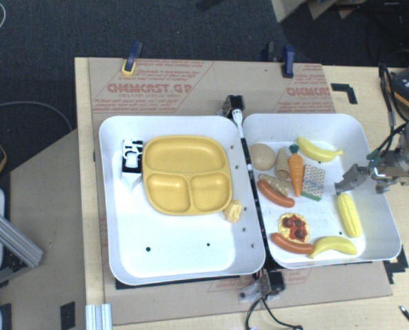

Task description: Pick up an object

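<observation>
Two bananas [319,150] hug rims; gripper [361,177] above corn [348,214], R edge.

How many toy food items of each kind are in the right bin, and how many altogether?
Bananas: 2
Sausages: 2
Carrot: 1
Corn cob: 1
Mini pizza: 1
Bread roll: 1
Sponge-like block: 1
Beige piece, kind unclear: 1
Total: 10

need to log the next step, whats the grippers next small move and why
Probably a short descent toward the corn cob. The gripper sits over the right bin, just above the cob's upper end, with nothing visibly between its fingers.
</observation>
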{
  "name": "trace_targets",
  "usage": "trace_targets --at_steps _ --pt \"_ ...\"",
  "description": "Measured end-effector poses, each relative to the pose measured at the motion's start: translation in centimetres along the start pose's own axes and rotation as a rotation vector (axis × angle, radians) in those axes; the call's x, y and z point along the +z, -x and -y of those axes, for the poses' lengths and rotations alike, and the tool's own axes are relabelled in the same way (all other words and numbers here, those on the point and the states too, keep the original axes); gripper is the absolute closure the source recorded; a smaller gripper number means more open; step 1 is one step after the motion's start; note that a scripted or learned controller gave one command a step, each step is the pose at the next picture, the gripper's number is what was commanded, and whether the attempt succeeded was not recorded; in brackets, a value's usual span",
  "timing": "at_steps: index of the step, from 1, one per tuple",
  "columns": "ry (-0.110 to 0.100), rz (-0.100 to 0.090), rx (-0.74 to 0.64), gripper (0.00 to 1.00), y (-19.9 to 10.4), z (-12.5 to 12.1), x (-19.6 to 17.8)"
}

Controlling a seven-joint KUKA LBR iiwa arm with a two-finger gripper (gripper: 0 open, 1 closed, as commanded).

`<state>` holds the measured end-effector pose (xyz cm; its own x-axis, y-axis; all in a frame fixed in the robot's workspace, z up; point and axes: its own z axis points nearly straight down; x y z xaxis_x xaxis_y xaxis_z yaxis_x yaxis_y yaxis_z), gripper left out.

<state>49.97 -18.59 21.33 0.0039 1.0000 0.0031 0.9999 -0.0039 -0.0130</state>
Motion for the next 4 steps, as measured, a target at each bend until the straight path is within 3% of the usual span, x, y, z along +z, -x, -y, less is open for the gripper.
trace_targets --at_steps 1,4 --pt "0.013 0.004 -0.004 0.0 0.0 -0.3 -0.7" --pt "0.008 0.001 -0.004 0.0 1.4 0.0 13.1"
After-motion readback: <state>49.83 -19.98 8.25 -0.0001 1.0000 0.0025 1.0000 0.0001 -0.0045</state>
